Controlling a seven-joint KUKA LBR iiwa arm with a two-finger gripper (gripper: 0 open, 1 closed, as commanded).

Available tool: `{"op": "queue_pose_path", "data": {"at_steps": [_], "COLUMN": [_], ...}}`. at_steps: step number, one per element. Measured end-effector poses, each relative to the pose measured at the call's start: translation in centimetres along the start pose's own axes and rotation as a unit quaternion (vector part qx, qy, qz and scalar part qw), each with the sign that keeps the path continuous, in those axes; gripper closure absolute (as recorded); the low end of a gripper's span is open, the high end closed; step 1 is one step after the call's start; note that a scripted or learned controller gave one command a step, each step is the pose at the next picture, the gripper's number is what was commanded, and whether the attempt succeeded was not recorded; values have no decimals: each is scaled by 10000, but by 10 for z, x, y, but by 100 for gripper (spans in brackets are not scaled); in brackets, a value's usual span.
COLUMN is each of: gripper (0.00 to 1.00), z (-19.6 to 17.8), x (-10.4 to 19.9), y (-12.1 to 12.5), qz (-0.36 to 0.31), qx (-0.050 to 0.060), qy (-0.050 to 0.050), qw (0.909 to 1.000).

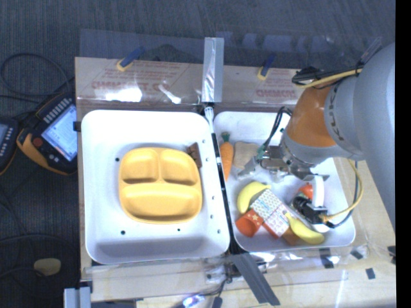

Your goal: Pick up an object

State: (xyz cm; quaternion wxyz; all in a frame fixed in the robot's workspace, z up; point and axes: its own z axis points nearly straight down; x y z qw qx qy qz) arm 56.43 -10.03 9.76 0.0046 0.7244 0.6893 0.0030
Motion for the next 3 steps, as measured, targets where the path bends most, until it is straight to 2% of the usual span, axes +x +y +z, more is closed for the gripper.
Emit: {"op": "queue_pose_path", "data": {"at_steps": [1,2,3], "gripper": [0,0,100], "z": [6,6,-2], "x": [2,1,1], "y": [-42,-74,-74], "qz": [39,230,231], "qx": [-3,-54,-36], "qy": [-3,-7,4], "qw": [10000,9997,9997]}}
